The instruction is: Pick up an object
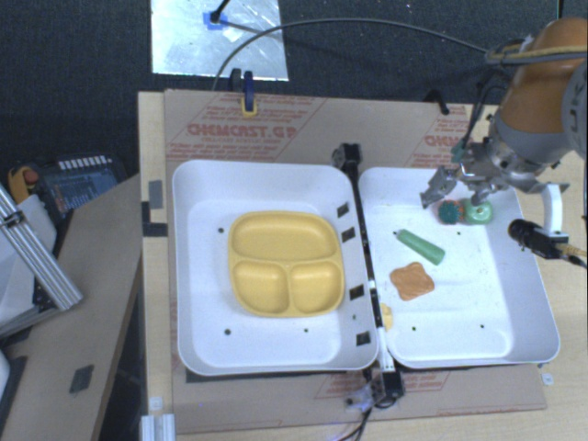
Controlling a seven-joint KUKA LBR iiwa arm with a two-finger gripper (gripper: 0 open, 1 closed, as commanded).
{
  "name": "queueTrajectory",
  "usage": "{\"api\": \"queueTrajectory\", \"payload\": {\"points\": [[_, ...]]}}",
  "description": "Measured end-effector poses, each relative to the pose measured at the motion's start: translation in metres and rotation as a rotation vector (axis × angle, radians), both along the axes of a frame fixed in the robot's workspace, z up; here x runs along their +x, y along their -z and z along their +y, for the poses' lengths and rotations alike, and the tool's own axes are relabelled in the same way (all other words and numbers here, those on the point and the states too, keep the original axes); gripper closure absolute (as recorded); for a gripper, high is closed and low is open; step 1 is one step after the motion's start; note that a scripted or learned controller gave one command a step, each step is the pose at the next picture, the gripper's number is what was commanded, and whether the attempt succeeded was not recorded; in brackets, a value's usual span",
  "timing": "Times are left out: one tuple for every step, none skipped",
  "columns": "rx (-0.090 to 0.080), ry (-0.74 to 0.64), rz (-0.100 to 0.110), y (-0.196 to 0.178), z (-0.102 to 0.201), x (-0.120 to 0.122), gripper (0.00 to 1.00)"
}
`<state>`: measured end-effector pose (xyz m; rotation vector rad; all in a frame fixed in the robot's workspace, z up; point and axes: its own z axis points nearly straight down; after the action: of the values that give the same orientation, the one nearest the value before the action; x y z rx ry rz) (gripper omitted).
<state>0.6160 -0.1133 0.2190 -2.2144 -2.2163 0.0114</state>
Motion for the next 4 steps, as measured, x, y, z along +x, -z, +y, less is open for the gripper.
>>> {"api": "queueTrajectory", "payload": {"points": [[-0.001,-0.002,-0.012,-0.007,0.0,0.003,0.0],[-0.001,-0.001,-0.009,0.045,-0.002,0.012,0.0],[-0.001,-0.003,-0.009,0.106,0.002,0.017,0.0],[-0.001,-0.001,-0.01,0.136,0.003,0.017,0.0]]}}
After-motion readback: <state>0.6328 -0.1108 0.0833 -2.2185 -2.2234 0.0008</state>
